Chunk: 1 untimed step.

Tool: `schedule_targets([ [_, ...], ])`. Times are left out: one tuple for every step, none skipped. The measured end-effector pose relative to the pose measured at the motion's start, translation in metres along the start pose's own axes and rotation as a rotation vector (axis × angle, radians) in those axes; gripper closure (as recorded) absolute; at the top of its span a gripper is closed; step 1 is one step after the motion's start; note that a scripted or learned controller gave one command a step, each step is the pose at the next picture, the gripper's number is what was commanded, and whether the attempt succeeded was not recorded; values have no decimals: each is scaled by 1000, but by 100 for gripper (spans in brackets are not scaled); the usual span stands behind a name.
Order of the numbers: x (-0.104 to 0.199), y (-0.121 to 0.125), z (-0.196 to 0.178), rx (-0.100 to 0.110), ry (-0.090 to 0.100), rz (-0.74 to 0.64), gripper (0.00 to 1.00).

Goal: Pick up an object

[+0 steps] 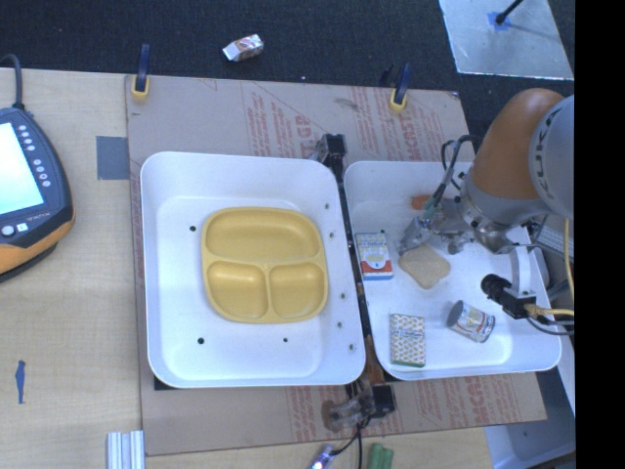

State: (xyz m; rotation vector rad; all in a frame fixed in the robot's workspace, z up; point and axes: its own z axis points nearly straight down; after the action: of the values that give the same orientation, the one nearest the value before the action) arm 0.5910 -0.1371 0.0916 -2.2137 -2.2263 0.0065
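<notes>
Camera view — gripper (427,234) just above tan sponge (425,267); grip state unclear.

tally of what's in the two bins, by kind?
Yellow divided plate, left bin: 1
Small printed cartons, right bin: 2, one by the divider, one near the front wall
Tan sponge-like block: 1
Small can on its side: 1
Small orange item, partly hidden by the arm: 1
Total: 6
</notes>
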Motion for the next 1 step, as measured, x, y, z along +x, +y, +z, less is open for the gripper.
schedule_targets([
  [-39, 65, -1, -3, 2, 2, 0],
])
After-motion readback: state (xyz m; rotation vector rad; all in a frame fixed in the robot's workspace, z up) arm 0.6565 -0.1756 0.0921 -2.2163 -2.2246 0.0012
